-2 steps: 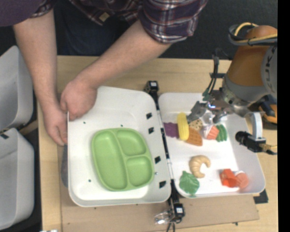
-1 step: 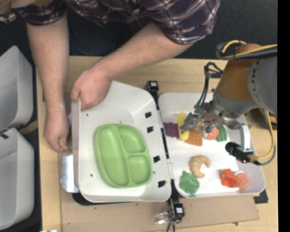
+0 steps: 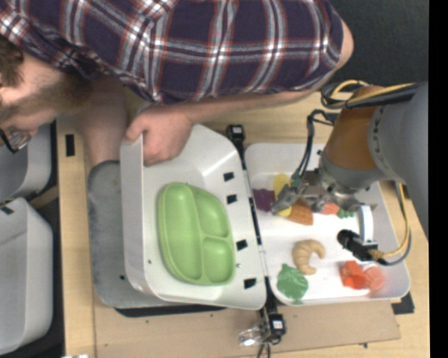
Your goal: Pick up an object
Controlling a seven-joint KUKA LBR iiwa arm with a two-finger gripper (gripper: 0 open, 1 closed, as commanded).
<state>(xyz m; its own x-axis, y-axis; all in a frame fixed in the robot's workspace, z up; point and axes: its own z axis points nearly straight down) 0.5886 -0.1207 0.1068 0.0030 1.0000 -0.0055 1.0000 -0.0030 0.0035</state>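
Observation:
My gripper (image 3: 295, 198) hangs low over the back of the right bin (image 3: 392, 288), just above an orange piece (image 3: 302, 215). A yellow piece (image 3: 281, 183) and a purple piece (image 3: 263, 198) lie right beside its fingers, on the left. Nothing shows between the fingers, and their gap is hidden by the wrist. A tan croissant (image 3: 308, 254) lies mid-bin, a green leafy toy (image 3: 292, 282) at the front left, and red-orange pieces (image 3: 361, 275) at the front right.
A person in a plaid shirt leans over the bench. Their hand (image 3: 160, 134) tilts the left bin (image 3: 209, 151) up by its far corner; a green divided plate (image 3: 196, 233) lies inside it. Small green and red bits (image 3: 338, 211) lie by the wrist.

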